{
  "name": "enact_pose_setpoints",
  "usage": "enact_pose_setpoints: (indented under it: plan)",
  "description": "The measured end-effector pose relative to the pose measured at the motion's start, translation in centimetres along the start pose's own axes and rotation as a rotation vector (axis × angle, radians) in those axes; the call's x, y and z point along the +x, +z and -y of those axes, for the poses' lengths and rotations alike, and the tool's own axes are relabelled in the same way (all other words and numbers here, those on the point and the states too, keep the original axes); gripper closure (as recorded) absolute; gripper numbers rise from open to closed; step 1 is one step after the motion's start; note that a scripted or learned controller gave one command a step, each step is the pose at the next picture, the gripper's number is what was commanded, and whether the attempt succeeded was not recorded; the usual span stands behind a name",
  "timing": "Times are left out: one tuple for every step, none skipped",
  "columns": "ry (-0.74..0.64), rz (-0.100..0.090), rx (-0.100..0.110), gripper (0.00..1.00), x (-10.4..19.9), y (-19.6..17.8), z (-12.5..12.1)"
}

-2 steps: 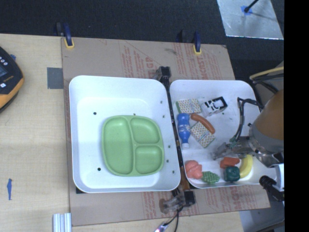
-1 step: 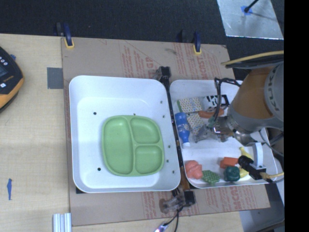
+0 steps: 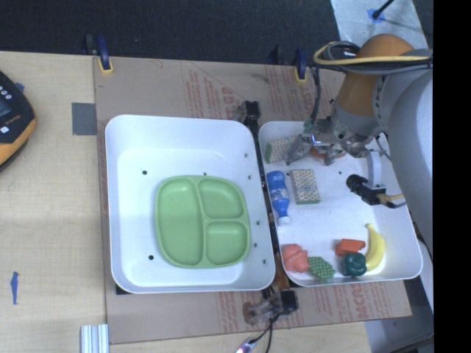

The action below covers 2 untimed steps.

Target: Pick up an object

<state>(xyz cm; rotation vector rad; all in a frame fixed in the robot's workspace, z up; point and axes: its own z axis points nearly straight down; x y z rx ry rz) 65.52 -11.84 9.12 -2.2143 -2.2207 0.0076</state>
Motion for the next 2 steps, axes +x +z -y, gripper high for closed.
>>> enact_pose_setpoints:
  plan:
    - [-0.001, 0.001, -0.003, 0.0, 0.7, -0.1, 5.3]
    - [-0.003, 0.001, -0.001, 1.0, 0.7, -1.1, 5.3]
